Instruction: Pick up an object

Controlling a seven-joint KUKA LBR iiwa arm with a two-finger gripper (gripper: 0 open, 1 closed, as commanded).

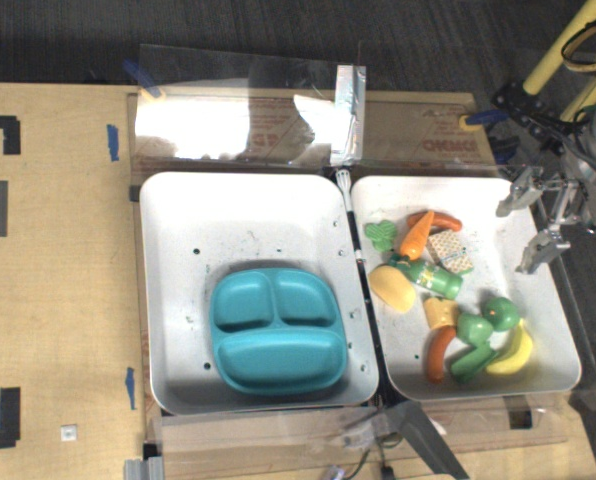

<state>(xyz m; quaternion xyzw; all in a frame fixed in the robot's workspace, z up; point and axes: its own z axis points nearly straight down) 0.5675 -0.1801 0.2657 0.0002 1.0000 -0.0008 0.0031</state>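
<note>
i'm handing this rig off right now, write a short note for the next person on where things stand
Tool: at the right bin's upper right rim, fingers apart, nothing between them.
Objects: toy food piled in the right bin, including a carrot, lemon, banana and green pepper. The teal divided tray sits in the left bin.
Done: nothing picked yet.
Left: lower the tool onto one item, close on it and lift. The lemon looks the least crowded.

A robot lab: beside the two white bins (168, 200) lie a cardboard-covered bench (53, 268) with black tape marks, clear plastic shielding behind, and dark carpet beyond.
</note>
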